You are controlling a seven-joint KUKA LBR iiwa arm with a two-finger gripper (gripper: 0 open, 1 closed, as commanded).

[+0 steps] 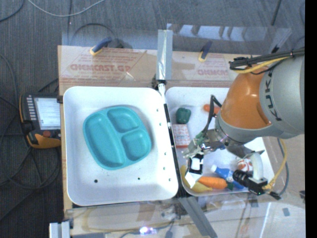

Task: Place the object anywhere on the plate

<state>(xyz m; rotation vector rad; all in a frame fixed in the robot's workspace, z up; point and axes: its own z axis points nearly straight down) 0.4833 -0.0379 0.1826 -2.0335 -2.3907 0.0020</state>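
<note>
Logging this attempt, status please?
Gripper low in right bin, among clutter. Grasp not confirmed. Plate bare in left bin. Carrot beside gripper.

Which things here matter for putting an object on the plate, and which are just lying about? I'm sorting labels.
Job: blue plate in the left bin; gripper; carrot and green object as candidates.

Lying about: handheld device; yellow clamps.

One overhead camera looks slantwise onto both bins (168, 128).
</note>
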